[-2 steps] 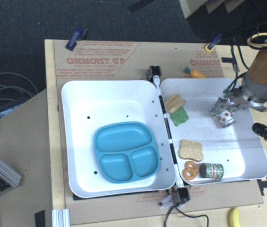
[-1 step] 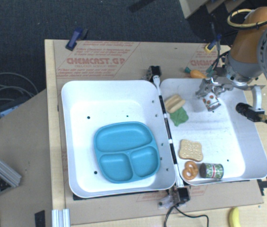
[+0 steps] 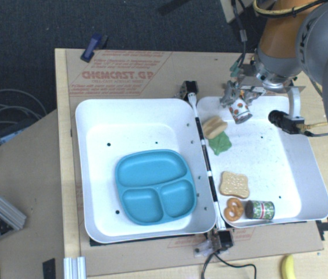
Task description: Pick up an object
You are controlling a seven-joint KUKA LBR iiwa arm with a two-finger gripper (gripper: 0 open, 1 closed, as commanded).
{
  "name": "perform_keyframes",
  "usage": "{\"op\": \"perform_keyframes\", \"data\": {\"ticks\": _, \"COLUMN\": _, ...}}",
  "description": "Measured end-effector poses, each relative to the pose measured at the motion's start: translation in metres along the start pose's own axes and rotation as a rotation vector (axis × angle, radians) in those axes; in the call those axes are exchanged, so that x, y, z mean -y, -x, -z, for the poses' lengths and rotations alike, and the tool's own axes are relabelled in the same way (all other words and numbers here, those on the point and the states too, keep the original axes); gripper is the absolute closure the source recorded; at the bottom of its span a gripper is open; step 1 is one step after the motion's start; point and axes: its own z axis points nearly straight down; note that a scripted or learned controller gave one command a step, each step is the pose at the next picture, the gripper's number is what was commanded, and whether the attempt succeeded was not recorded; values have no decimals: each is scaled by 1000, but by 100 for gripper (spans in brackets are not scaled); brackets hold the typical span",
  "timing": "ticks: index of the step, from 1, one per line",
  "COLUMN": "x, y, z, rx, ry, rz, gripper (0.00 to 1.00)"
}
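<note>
Overhead, the camera view looks down on a desk (image 3: 65, 156) carrying two white bins, with the arm (image 3: 303, 28) reaching in from the right. The end effector (image 3: 239, 100) hangs over the far corner of the right bin (image 3: 303, 179), and a small white cup with red dots (image 3: 241, 111) sits right at its tip, apparently between the fingers and tilted; I judge it gripped, though whether it is clear of the bin floor is hard to tell from this angle.

To finish the step well, the lift should go straight up, keeping the grip firm, since the cup looks caught near its edge and could swivel or slip out. It should also stay clear of the bin's far wall.

Other candidates lie nearer the camera in the same bin: a tan bread roll (image 3: 214, 127) touching a green leaf piece (image 3: 220, 143) by the divider, then a cracker (image 3: 234, 184), a pretzel (image 3: 232, 209) and a small dark can (image 3: 260, 209) on its side near the front rim. A blue divided plate (image 3: 154, 185) lies in the left bin (image 3: 94, 132), well apart from the end effector.
</note>
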Motion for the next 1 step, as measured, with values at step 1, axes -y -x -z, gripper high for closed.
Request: {"op": "perform_keyframes", "data": {"ticks": 1, "x": 41, "y": -48, "z": 2, "rx": -1, "ry": -4, "rz": 0, "gripper": 100}}
